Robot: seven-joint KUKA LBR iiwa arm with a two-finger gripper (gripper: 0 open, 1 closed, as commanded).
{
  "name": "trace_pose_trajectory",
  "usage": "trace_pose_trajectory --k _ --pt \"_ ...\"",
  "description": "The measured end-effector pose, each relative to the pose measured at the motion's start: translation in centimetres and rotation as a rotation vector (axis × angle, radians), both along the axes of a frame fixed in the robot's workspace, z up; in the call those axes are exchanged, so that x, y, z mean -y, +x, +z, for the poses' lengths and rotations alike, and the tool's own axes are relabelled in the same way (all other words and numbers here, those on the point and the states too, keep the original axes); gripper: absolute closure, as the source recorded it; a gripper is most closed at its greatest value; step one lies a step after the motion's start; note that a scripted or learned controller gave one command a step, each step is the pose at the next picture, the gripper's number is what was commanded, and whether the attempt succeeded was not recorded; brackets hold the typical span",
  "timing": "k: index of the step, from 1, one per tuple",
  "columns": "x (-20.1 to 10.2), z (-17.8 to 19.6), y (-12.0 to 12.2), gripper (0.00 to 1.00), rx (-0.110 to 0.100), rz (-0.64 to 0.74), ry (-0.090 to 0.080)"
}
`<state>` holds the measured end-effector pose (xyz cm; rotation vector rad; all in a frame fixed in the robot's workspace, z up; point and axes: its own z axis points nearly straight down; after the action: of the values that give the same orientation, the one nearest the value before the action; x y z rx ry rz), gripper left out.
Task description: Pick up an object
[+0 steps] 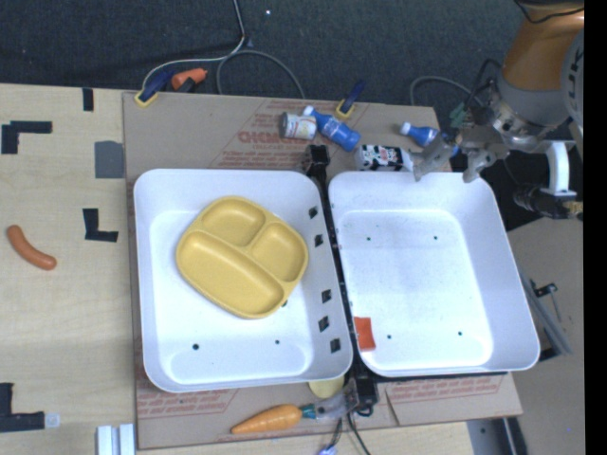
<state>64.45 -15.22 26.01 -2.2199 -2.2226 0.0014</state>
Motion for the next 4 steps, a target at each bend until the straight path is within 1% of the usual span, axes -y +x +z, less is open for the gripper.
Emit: trace_pose_trajectory --k 1,2,3,4 --pt "-1.0 -11.6 -7.0 0.0 -0.016 -0.002 0.004" --pt "-5.1 -17.5 -0.2 0.0 0.002 0.005 0.001" --pt "-4.8 -17.5 2.5 0.0 0.002 0.001 0.0" --pt "-4.8 -16.4 2.5 1.0 0.003 0.002 -0.001"
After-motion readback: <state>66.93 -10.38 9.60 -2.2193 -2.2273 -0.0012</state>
